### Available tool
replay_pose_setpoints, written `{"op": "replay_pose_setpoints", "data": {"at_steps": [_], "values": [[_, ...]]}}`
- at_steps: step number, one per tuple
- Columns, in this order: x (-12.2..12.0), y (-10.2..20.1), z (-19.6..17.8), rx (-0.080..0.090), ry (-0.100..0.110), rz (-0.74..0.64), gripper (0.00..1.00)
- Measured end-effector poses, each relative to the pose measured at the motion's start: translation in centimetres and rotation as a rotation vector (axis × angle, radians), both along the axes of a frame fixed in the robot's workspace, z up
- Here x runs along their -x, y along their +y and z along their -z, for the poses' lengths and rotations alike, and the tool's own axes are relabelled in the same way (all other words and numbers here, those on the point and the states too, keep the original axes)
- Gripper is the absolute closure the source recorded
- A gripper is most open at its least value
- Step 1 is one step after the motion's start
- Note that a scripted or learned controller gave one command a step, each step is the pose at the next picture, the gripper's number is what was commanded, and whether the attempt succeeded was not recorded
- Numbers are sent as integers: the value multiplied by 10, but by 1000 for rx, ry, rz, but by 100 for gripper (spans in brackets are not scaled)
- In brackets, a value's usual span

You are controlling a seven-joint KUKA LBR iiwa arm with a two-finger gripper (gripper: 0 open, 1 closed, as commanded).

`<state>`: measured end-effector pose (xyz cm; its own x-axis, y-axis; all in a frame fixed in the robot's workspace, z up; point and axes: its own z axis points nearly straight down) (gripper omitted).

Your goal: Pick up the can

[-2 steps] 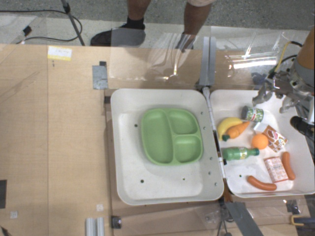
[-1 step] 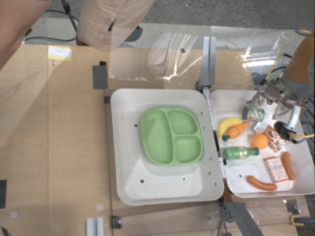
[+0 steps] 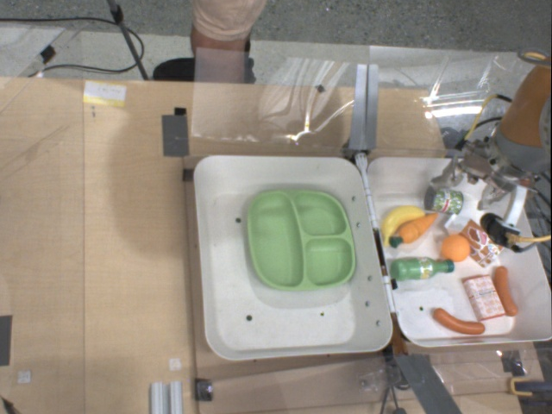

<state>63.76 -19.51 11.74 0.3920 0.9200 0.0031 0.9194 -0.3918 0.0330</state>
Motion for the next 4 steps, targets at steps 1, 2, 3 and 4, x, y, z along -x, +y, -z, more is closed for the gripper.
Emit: {"op": "replay_pose_setpoints", "data": {"at_steps": [1,2,3,4], "values": [[-8,-2,6,1,-12,5,0],[-10,-2,-7,3,-18,0,100],[-10,-2,-6,3,-16,-2,0],[0,36,25,-11,26,94,0]]}}
